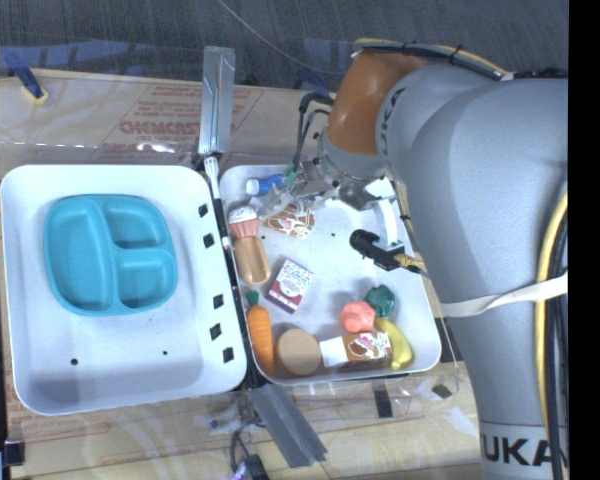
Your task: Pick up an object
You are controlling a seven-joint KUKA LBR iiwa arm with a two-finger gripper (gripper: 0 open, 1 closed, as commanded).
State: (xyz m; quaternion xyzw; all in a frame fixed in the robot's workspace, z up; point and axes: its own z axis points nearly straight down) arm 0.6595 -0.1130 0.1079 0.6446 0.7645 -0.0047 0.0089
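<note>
My gripper (292, 190) reaches down into the far left corner of the right bin (325, 253), under the grey wrist with its orange band. It hovers over a flat orange-and-white packet (291, 224) and a small blue-and-white item (264, 183). Just to its left lie a pink-and-white cone-shaped toy (243, 222) and a tan hot dog bun (251, 259). Nothing is visibly held.
The right bin also holds a small printed carton (291, 285), a carrot (260, 336), a round tan bun (298, 352), a pink fruit (357, 316), a green piece (382, 298) and a banana (397, 344). A blue divided plate (110, 251) lies in the left bin (110, 368).
</note>
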